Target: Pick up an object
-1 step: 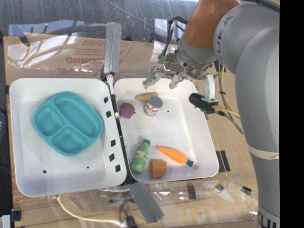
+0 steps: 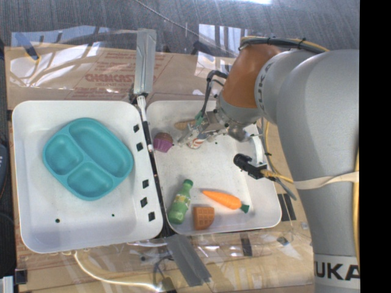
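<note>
My gripper (image 2: 198,133) is low in the upper part of the right bin (image 2: 256,218), under the grey arm with its orange band. A small tan object (image 2: 182,125) lies right beside it on the left, and something white and red (image 2: 194,143) sits just under its tip. A purple round object (image 2: 162,142) lies a little further left by the bin's left wall. Toward the front of the bin lie a green bottle (image 2: 180,201), an orange carrot (image 2: 223,199) and a brown cube (image 2: 204,217).
The left bin (image 2: 30,218) holds a teal divided plate (image 2: 88,157). A ridge with black clips (image 2: 146,163) separates the two bins. A black part with cable (image 2: 250,165) hangs off the arm over the right bin's right side.
</note>
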Action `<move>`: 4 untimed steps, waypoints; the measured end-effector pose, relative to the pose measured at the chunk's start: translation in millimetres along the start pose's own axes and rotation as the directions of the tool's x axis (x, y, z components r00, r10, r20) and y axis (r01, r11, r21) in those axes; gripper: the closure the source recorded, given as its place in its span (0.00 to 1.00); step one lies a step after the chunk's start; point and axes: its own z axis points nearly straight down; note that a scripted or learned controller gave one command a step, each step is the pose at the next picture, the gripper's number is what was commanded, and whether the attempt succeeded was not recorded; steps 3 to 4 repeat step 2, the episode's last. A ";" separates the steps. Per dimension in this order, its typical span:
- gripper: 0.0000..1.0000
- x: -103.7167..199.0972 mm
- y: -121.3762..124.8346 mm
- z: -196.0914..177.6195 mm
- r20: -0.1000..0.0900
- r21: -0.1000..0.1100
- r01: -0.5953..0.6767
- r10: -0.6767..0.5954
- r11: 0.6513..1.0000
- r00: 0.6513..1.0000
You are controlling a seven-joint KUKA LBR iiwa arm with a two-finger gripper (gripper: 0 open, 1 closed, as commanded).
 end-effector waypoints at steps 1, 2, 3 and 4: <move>1.00 -0.1 0.8 -11.2 0.002 -0.001 0.005 -0.005 1.000 1.000; 1.00 72.3 -19.9 -104.1 0.001 -0.007 0.118 -0.118 0.993 0.993; 1.00 72.3 -19.9 -104.1 0.001 -0.007 0.118 -0.118 0.993 0.993; 1.00 72.3 -19.9 -104.1 0.001 -0.007 0.118 -0.118 0.993 0.993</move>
